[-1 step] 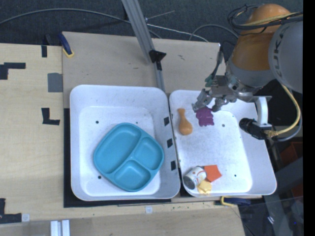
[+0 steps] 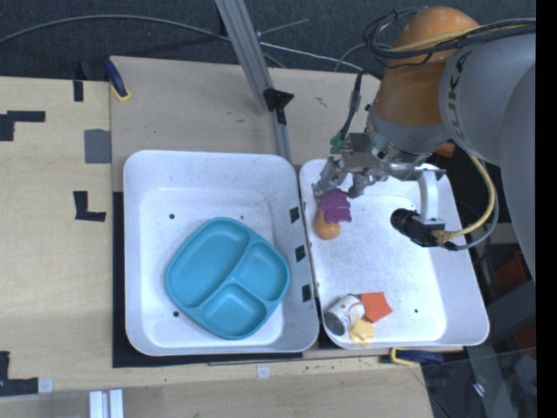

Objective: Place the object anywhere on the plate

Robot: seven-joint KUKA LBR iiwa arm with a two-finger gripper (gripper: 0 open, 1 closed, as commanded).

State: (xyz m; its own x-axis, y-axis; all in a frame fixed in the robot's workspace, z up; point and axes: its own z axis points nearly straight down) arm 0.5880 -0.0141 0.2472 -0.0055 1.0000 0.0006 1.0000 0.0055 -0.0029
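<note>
Just below the hand (image 2: 342,184) lies the purple-and-orange toy (image 2: 331,213), right bin.

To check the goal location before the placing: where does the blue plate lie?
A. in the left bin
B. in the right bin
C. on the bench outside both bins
A: the blue plate lies inside the left bin, while the purple object is in the right bin.

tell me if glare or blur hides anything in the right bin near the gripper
Camera view: lighting is even, with no strong glare on the white right bin. The image is soft overall, so the gripper fingers blur into the small purple and orange toy beneath them. The blue three-compartment plastic plate reads clearly, casting a faint shadow.
</note>
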